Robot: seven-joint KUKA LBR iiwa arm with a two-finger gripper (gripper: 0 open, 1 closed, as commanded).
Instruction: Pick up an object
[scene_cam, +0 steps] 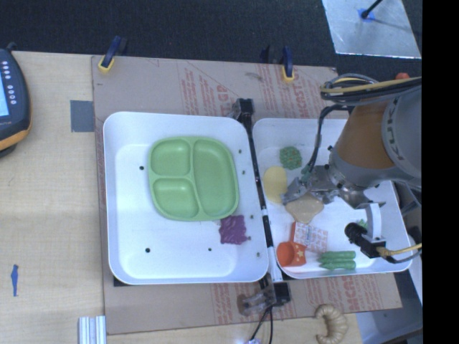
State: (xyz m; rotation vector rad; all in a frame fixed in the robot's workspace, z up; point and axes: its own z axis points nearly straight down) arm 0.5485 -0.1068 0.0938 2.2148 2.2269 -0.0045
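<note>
The gripper (305, 190) hung low over the right white bin (391, 264), apparently for picking; its opening I cannot tell. Directly beneath lay a pale beige wedge (305, 210), a yellow rounded piece (275, 180) just beside.

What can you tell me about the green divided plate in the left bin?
The green divided plate is pale green, looks like plastic, has rounded corners and three compartments: one long on its right, two smaller on its left. It lies flat, slightly turned, in the upper middle of the left bin. A purple object sits by its lower right corner.
</note>
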